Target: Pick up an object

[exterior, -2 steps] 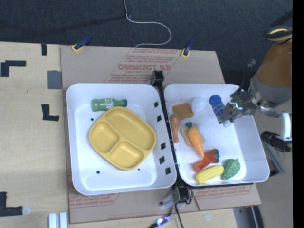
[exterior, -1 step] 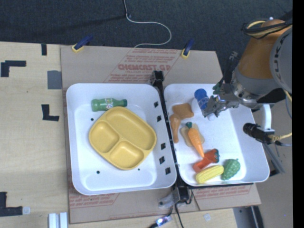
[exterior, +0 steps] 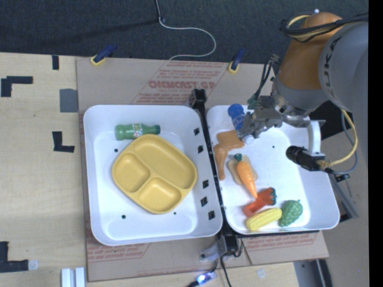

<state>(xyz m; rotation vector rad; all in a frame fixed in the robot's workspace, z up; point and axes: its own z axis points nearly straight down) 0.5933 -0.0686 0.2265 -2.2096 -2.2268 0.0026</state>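
Blue object (exterior: 236, 112), small and rounded, sat at the far left corner of the right bin (exterior: 311, 193), just beyond the tan toy piece (exterior: 226, 143); it looked light, hard and slick, best pinched across its middle. Right beside it hung the gripper (exterior: 254, 126), but whether that was open or clamped on anything, I couldn't tell. The wrist hid part of the object.

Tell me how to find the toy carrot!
Look in the right white bin, the one full of play food. Near its middle lies the carrot, between a tan piece above and a red pepper below. It alone is orange and pointed, with a green top.
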